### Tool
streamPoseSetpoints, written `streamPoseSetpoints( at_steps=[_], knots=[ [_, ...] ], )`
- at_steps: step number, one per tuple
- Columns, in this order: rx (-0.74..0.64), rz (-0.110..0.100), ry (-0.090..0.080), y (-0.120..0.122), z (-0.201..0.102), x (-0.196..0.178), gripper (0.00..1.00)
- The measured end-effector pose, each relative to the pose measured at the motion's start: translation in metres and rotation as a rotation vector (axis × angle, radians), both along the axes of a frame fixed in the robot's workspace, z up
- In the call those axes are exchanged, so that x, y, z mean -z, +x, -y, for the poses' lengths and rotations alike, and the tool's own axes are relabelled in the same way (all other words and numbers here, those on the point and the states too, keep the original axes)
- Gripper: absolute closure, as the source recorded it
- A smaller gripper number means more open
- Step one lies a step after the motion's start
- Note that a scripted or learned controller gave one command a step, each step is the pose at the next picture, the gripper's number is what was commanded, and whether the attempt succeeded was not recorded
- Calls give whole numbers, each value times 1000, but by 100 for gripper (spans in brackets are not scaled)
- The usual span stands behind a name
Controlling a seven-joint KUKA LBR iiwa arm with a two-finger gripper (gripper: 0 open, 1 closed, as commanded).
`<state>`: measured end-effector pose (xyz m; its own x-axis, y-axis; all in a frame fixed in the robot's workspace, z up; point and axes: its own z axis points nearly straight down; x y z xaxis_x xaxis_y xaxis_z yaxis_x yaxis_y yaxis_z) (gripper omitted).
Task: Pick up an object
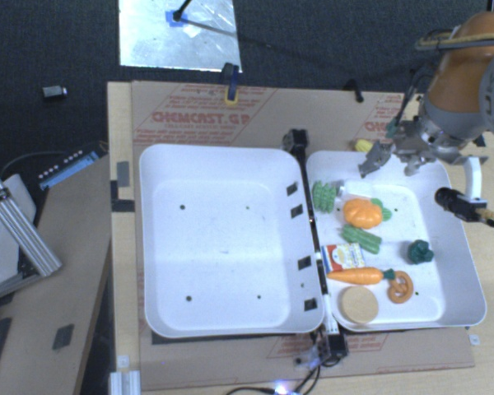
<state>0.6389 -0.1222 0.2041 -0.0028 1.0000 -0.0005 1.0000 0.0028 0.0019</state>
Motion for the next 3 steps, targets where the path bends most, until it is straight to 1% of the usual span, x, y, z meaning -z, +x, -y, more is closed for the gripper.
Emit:
streamPoseSetpoints(
  at_steps=[1,2,3],
  knots=[
    [3,-8,2,-56,7,54,0],
    [7,6,2,-134,9,119,0],
    [-15,-48,1,24,44,123,0]
  ],
)
